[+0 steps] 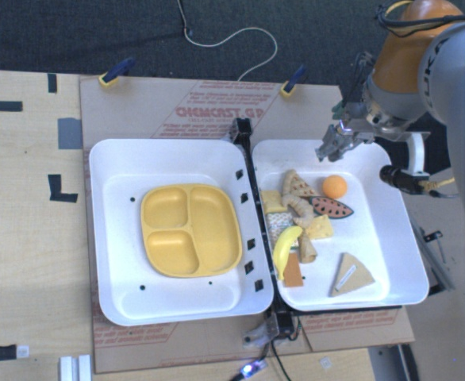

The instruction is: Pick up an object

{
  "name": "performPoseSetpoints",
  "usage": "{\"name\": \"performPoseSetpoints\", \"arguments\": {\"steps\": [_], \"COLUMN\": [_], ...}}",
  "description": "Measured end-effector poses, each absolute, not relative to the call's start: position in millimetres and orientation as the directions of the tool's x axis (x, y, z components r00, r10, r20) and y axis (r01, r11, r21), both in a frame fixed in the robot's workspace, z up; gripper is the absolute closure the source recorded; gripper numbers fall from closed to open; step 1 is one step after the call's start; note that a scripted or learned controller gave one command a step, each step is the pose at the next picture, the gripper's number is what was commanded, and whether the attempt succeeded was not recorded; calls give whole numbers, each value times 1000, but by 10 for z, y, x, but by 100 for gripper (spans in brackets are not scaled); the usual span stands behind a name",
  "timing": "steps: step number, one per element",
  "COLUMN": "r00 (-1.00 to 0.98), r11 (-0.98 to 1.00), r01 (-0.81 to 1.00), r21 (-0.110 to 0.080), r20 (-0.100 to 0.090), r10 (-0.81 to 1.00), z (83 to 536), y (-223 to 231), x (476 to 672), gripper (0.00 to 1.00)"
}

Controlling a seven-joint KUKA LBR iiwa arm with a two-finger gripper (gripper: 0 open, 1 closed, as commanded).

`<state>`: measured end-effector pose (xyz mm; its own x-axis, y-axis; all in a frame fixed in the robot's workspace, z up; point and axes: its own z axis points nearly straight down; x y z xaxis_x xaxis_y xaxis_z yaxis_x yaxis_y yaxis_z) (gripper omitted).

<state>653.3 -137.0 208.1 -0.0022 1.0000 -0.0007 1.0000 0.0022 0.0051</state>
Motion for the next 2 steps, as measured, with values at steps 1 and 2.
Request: {"name": "performPoseSetpoints", "arguments": {"steps": [1, 2], "r00": [-1, -4], "r11": [1, 4], "r01": [1000, 1000], "r21": [2, -4], "r20": [0, 1], "r10": [1000, 1000], "z": [2257, 2158], "y": [-1364, -907], "x": [6540, 6198], "gripper": [100, 100]}}
